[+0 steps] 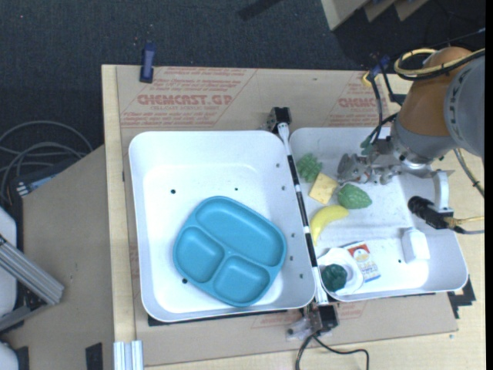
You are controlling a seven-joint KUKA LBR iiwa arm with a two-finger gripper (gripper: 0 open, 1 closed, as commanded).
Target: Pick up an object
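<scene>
My gripper [360, 169] hangs over the far part of the right bin [447, 272], with the orange-banded arm reaching in from the right. Just in front of it lies a green rounded object [354, 197], close to the fingertips; nothing shows between them. To the left are a green leafy piece [309, 166] and a yellow wedge [323, 187]. A yellow banana [327, 218] lies by the bin's left wall. Nearer the front sit a white cup holding something dark green [337, 276], a small red and white box [363, 259] and a white block [414, 245].
The left bin [154, 168] holds a blue divided plate [229, 249]. A black divider rail [296, 191] runs between the two bins. Both bins stand on a cardboard sheet [192, 91] with red print.
</scene>
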